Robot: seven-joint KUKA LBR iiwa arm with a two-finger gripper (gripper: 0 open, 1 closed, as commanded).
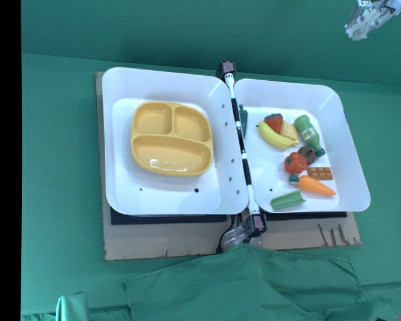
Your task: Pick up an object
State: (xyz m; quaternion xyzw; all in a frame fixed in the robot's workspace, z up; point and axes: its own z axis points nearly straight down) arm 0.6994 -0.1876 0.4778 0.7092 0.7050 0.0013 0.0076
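In the camera view, the gripper (369,19) is seen at the upper right corner, high above the green worktop (56,157) and well apart from both bins. Whether the jaws are spread or pressed together cannot be told, as that part is small and blurred; nothing is seen between them.

Two shallow white bins are set side by side on a sheet of cardboard (163,244). In the left bin (125,188) a yellow divided plate (171,138) with three compartments is laid flat. The right bin (338,113) is filled with toy foods, grouped in its middle. A banana (276,136) is laid near a red strawberry (274,121), and a green bottle (309,133) is placed just beside them to the right. Below these, a red tomato (295,163), a small brown doughnut (307,152) and a brown waffle piece (320,172) are found close together. An orange carrot (315,185) is laid nearer the front, and a green vegetable piece (287,200) is set at the front edge. A black-and-white striped bar (241,144) runs between the bins. Green cloth (250,285) is draped along the bottom.
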